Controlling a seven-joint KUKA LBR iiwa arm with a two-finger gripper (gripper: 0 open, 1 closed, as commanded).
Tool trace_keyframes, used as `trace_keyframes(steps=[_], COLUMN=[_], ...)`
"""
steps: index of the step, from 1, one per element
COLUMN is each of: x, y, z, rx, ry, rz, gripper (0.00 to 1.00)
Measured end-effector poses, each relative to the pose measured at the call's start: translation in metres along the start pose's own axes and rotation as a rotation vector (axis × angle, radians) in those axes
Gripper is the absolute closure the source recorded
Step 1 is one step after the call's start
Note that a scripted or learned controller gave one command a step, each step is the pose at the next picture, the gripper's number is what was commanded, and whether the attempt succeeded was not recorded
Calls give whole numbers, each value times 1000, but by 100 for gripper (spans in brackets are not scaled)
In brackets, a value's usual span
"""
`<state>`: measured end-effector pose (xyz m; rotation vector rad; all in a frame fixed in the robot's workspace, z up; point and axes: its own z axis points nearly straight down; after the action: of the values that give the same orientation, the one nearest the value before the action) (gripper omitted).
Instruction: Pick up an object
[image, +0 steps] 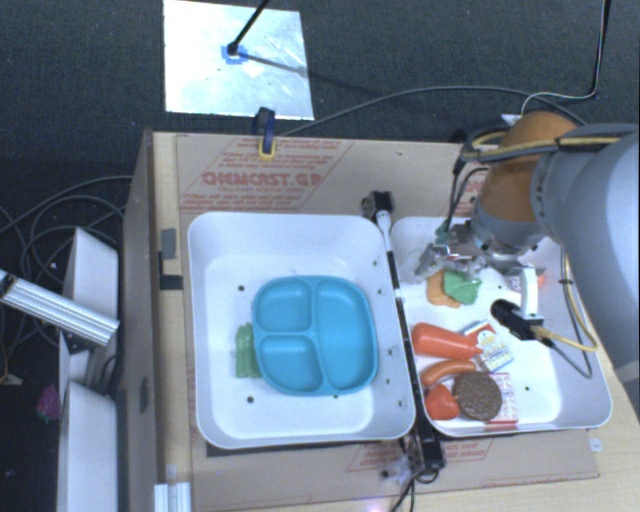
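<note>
While the gripper hangs over the green piece in the right bin, I cannot tell its state

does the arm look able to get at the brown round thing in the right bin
Probably yes: the brown disc lies uncovered at the right bin's near end, while the end effector sits over the far end, so nothing blocks the top.

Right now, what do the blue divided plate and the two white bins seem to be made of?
The blue divided plate looks like moulded plastic, smooth with a soft sheen: even colour, rounded compartment ridges. The left bin and right bin also look like plastic, glossy white with rounded rims, though thin enamelled metal cannot be excluded.
</note>
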<state>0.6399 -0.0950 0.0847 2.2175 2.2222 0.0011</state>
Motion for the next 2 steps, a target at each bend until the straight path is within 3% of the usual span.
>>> trace_keyframes(steps=[1,2], x=[7,3], y=[11,3], z=[0,0], rx=[-1,0], ry=[1,0], rz=[-2,0], gripper=[0,0])
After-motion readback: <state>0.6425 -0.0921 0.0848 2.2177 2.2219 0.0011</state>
